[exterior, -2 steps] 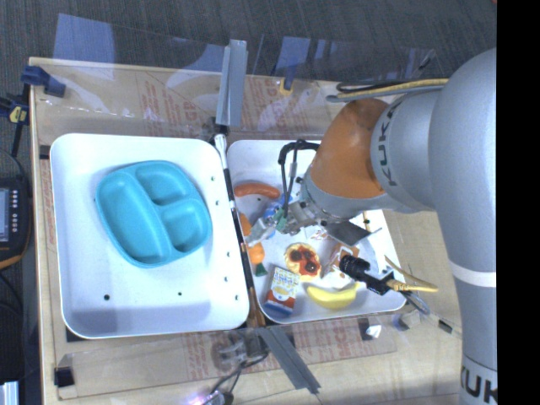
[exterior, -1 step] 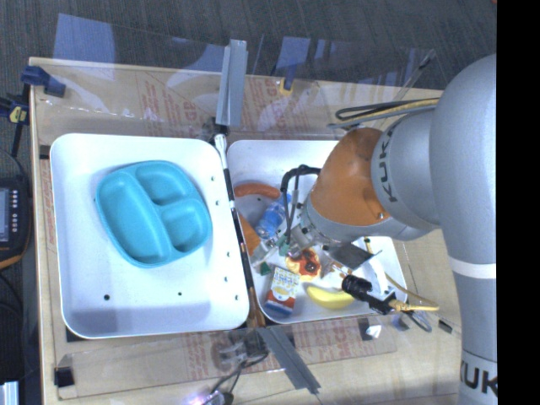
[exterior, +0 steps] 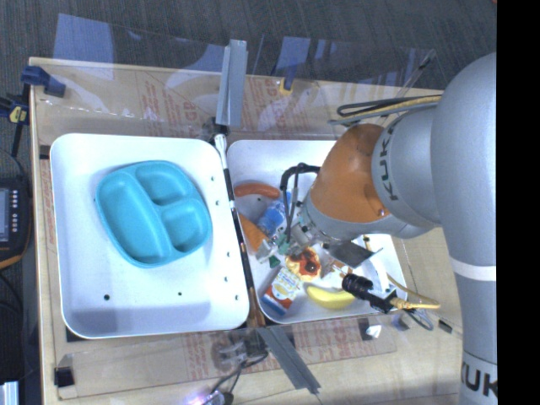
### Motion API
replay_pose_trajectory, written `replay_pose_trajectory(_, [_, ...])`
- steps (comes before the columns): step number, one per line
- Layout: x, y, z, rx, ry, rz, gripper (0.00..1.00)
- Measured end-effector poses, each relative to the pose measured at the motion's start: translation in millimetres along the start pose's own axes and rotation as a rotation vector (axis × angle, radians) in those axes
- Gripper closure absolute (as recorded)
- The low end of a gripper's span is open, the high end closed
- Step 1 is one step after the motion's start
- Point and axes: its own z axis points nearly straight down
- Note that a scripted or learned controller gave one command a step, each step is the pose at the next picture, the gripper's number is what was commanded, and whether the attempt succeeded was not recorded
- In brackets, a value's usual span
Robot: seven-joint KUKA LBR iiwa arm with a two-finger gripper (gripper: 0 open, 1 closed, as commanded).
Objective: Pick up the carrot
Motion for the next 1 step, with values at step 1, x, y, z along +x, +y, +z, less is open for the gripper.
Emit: replay_pose_trajectory(1, [6.1, 46.1, -114.2, 0.009, 0.011, 0.352, 1.00])
